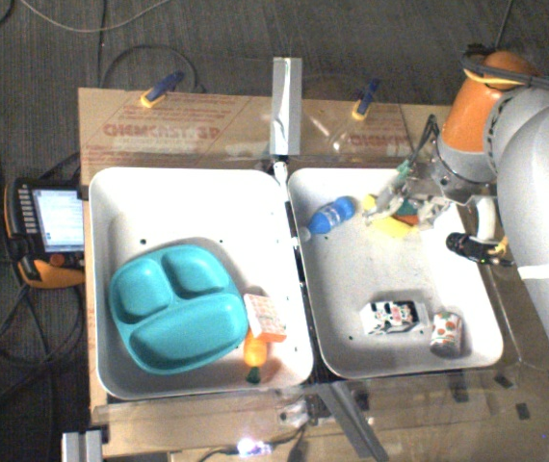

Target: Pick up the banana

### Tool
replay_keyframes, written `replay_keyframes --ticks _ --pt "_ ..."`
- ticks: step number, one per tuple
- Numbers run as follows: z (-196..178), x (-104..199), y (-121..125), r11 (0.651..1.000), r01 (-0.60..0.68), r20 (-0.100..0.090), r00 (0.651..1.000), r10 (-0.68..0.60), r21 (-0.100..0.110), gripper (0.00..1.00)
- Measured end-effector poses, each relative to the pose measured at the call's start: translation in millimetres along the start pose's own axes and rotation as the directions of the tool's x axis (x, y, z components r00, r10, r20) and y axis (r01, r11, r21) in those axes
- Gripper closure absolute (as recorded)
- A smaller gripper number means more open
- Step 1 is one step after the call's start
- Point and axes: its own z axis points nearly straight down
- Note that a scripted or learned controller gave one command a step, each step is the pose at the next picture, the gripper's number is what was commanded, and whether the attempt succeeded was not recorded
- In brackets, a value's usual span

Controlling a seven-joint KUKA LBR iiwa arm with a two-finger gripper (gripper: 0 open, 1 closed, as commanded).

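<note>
White plastic fills the near ground: two shallow bins side by side on a brown board. In the left bin (111,258) a teal divided plate (180,306) lies tilted toward the front, with a small printed box (264,317) and an orange carrot-like toy (254,353) beside its right edge. Near the front of the right bin (332,345) sit a black-and-white carton (391,317) and a small patterned can (446,332).

Farther back in that bin lies a blue bottle (331,216), and just to its right a yellow sliver, most likely the banana (382,222), lies on the bin floor, touching or under the gripper (405,200). The arm (486,123) reaches in from the right, and its tip is down among clutter; whether the pincer is wide, narrow or closed on the fruit I cannot tell.

My judgement is that the grasp itself is in hand. The next move calls for a firm closure across the banana's narrow body, then a straight lift clear of the bottle.

Beyond the bins, the board carries two blue-and-yellow clamps (161,89) and an upright metal bar (286,104); dark carpet with loose cables lies beyond, and a handheld pendant (48,219) rests at the left.
</note>
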Motion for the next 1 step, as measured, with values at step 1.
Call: replay_keyframes --ticks 1 --pt "-12.9 1.1 1.1 1.0 0.003 0.007 1.0 -0.003 -0.003 1.0"
